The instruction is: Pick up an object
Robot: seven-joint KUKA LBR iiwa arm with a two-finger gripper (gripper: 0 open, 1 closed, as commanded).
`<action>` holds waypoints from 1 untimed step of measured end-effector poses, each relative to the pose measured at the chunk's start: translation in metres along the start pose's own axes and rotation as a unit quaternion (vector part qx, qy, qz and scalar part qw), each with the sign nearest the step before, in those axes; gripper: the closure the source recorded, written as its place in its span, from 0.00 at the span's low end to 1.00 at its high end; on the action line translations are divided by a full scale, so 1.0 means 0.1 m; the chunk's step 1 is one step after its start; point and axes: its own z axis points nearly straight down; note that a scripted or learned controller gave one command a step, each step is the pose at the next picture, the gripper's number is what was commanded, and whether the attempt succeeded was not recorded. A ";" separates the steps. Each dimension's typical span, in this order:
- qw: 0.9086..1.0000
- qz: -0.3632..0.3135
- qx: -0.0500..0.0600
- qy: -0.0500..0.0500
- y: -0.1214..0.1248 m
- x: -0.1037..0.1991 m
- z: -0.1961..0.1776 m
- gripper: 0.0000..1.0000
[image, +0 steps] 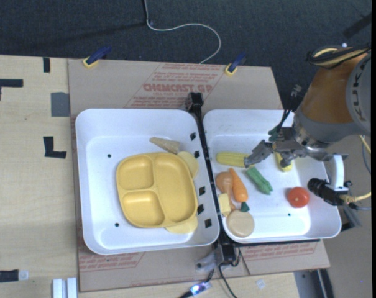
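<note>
The arm leans in from 3 o'clock over the right bin, likely because that bin holds the small toys worth trying for. The left bin carries a yellow divided tray, probably too broad and flat for two fingers, with a tan scrap at its 12 o'clock.

The gripper hangs low near the right bin's middle, its grey fingers spread apart with nothing between them (one tip points toward 9 o'clock).

The likeliest target, I judge, is the green pod, just beside the gripper at its 6 o'clock: slim, dark green, lying slantwise. At the gripper's 9 o'clock lies a yellow corn cob. Near the divider sit a carrot, a cream disc and, at 4 o'clock of the pod, a tomato.
</note>
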 end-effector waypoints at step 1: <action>1.000 0.000 0.001 0.000 -0.08 0.05 0.48 0.00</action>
